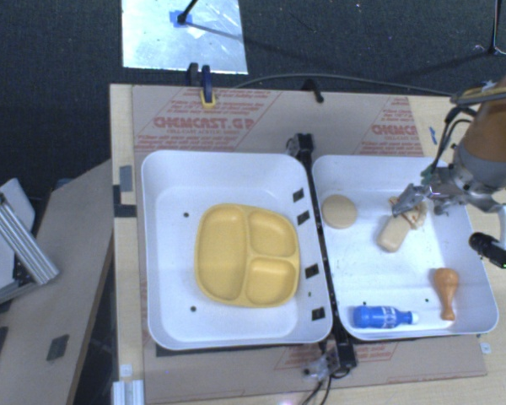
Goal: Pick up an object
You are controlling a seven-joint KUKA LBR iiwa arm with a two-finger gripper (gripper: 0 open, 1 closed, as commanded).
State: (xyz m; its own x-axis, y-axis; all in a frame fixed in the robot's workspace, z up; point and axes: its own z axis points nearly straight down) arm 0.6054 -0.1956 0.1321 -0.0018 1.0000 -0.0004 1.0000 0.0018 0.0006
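One bread roll [395,233] just below gripper [409,201].

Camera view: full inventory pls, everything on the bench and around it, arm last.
bins: 2, white, side by side on the bench
plate: 1, yellow, three compartments, in the left bin
cookie: 1, tan, round, right bin, near its left wall
bread: 1, beige, right bin, middle, just below the gripper
drumstick: 1, orange-brown, right bin, near its right wall
bottle: 1, blue with white cap, lying flat at the right bin's near edge
clamp: 1, blue and yellow, on the bench's far edge
foil sheet: 1, silver, on the dark floor beyond the bench
gripper: 1, grey metal, over the right bin's far part, by the bread
arm: 1, grey and orange, at the right
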